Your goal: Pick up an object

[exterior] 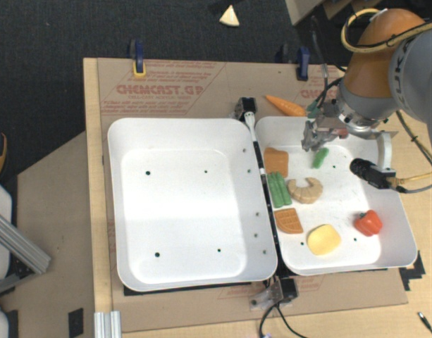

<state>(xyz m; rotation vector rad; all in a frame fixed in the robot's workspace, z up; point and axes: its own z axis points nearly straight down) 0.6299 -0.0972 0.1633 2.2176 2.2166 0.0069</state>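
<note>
Since the task was just "pick up an object", the small green piece (320,158) at the back of the right bin (399,248) looked like the target, because the gripper (314,141) was right on top of it, touching or nearly so. Honestly I couldn't tell whether the fingers were apart or pinched; from that angle they were a dark blob, and nothing showed the green piece actually between them, so I wouldn't call it grabbed. Everything loose sat in that right bin, which I guess made it the pick-from side: one orange-brown block (276,161), one long green ridged thing (278,189) along the divider, one beige curled piece (305,189), one waffle-looking square (289,221), one yellow lump (323,239) and one red pepper-ish toy (368,222). That made seven with the small green one. One carrot (286,106) lay outside on the board behind the bin. Two bins total, and the left bin (124,210) was presumably where stuff got dropped.
</note>
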